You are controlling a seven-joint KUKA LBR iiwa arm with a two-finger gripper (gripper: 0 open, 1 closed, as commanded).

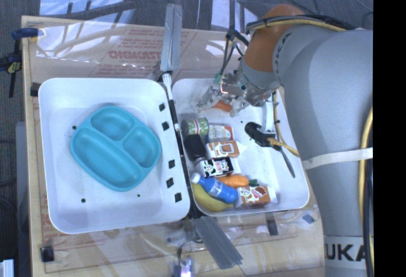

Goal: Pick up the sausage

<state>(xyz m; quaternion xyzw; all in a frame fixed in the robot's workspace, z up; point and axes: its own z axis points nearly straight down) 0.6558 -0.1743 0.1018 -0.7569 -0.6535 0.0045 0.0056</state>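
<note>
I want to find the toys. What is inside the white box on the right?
The right bin holds a green can, small cartons, a blue bottle, a banana and a carrot. The gripper covers something orange at the far end.

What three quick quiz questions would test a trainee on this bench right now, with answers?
1. True or false: the blue divided plate lies in the same bin as the green can.
2. Which item lies nearest the right bin's front edge? A) banana B) green can C) blue divided plate
3. Fill in: the tool is over the ____ end of the right bin.

Key: 1 false, the plate is alone in the left bin; 2 A; 3 far.
</note>
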